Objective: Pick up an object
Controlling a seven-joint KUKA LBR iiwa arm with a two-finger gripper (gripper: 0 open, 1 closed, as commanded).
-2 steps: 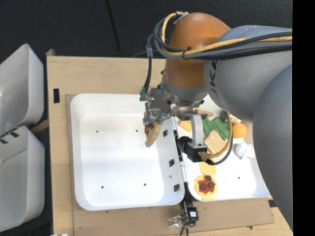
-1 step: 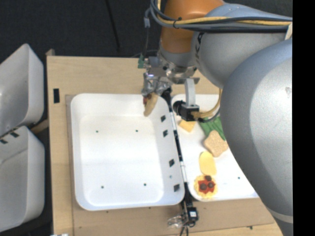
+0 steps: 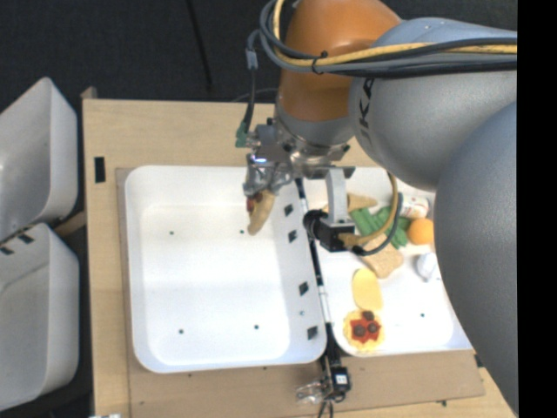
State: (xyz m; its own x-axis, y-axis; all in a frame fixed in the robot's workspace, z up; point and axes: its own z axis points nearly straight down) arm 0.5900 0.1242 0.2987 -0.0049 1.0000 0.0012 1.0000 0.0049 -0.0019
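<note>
My gripper (image 3: 260, 190) hangs over the upper right part of the left bin (image 3: 200, 277), close to the divider between the two bins. A tan, wedge-shaped piece (image 3: 259, 216) with a reddish top end sticks down from between the fingers, which are shut on it. Its lower tip points at the bin floor, and I cannot tell whether it touches. The orange wrist band and the grey arm hide what lies behind them.
The right bin (image 3: 435, 325) holds a yellow oval piece (image 3: 366, 289), a round tart with red berries (image 3: 364, 330), an orange ball (image 3: 420, 232), a green item (image 3: 379, 221), a tan slice (image 3: 385, 260) and a small white piece (image 3: 425, 266).
</note>
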